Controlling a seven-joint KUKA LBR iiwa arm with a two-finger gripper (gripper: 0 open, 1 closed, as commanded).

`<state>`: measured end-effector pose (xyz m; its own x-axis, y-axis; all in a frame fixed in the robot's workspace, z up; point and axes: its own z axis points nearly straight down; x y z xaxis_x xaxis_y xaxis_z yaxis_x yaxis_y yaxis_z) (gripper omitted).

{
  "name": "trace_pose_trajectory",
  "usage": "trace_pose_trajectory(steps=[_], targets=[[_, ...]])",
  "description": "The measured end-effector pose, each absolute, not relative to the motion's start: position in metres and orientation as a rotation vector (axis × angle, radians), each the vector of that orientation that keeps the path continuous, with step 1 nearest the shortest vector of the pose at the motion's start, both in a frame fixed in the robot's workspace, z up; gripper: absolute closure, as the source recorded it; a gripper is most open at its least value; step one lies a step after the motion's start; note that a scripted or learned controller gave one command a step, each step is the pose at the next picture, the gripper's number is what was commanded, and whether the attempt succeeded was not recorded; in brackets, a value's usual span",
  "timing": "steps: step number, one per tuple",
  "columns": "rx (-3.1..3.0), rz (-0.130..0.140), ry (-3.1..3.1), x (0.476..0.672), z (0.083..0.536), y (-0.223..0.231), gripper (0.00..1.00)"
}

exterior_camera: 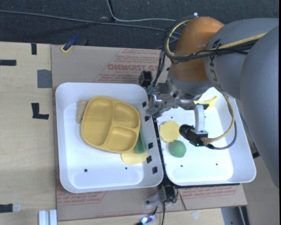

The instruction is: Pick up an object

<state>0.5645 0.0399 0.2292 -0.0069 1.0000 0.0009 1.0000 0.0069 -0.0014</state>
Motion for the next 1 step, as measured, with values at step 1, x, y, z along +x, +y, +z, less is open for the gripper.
trace_pose_trajectory(steps=[1], targets=[[-2.213,0.002,-2.227,0.5591,0.2274,0.0837,1.00]])
